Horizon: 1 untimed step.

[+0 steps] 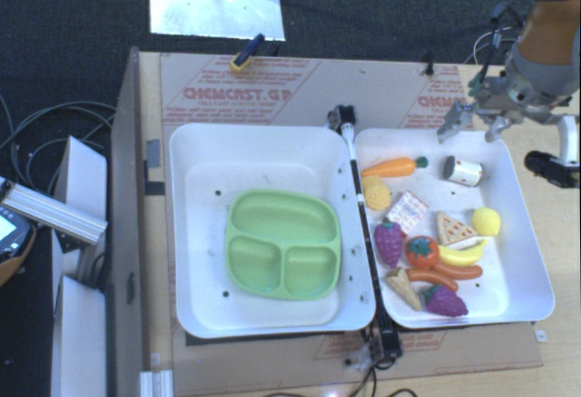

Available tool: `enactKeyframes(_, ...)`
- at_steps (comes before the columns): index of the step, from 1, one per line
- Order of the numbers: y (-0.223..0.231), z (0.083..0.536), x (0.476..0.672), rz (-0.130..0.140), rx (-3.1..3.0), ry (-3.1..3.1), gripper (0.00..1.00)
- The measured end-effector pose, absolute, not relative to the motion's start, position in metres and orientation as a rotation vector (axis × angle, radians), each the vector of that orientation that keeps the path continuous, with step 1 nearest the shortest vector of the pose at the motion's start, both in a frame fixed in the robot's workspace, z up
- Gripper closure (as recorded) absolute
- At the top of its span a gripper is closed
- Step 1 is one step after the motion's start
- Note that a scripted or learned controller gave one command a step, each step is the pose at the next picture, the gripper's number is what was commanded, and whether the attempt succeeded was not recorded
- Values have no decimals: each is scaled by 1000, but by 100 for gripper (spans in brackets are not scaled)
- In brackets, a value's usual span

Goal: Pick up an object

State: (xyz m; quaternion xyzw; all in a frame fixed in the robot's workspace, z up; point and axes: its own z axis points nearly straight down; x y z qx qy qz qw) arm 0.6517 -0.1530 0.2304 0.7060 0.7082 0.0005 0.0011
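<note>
The gripper (474, 120) hangs over the right bin's (522, 204) far edge, fingers spread and holding nothing. The can (463, 171) lies on its side just below it, toward me, long axis running across the bin.

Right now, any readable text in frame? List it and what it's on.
"CHEMCAST GP", red print repeated on the brown sheet under the bins; the left copy reads best.
Second copy near the right bin's far corner: partly cut off, blurred.
Small can in the right bin: label too small to read.
</note>
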Motion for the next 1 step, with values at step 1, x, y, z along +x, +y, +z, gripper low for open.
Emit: enactKeyframes(1,-83,115,573,-2,2220,2228,0)
